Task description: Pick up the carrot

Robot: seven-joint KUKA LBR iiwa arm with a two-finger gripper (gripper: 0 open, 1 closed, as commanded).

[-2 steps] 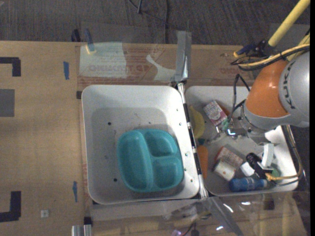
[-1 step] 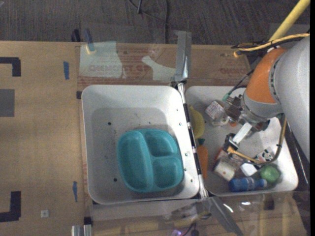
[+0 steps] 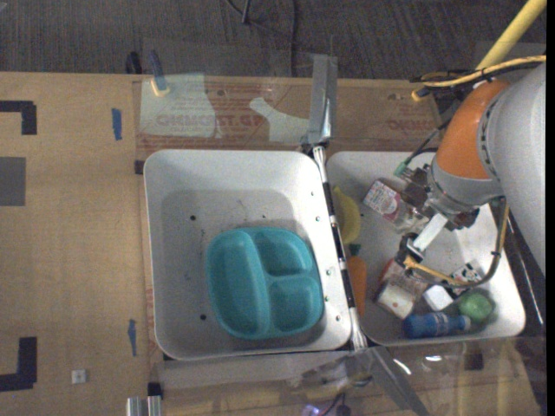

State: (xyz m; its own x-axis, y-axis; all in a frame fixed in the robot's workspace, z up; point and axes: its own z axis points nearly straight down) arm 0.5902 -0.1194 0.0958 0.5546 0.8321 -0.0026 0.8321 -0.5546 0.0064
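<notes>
Carrot (image 3: 356,277) is lying in the clutter bin (image 3: 375,165), pressed against the wall it shares with the other bin (image 3: 225,157), toward the near corner of that wall. Its long axis is running along the wall, far edge to near edge. A yellow item (image 3: 348,215), possibly a banana, is sitting just beyond its far end on the same wall.

Arm (image 3: 486,146) is reaching in over the bin's far outer side. Pincer (image 3: 410,211) is hanging over the middle of the bin, near a small pink-and-white packet (image 3: 381,198). Pincer state: cannot tell, since the wrist hardware is covering the tip and the view is too coarse. Nothing is visibly being held.

Key relation: the carrot is lying apart from the pincer, off toward the shared wall and closer to the near edge. So the coming move is looking like a diagonal shift that way, then a descent. Closing across the carrot's short width means gripping at right angles to the wall, and the wall is leaving little room on that side, so a clip or slip is a risk.

A white cup (image 3: 395,300) is sitting just beside the carrot's near end, and a blue bottle (image 3: 434,325) is lying along the near edge. A teal plate (image 3: 260,280) is sitting in the other bin and is not involved. The pick is not yet made.
</notes>
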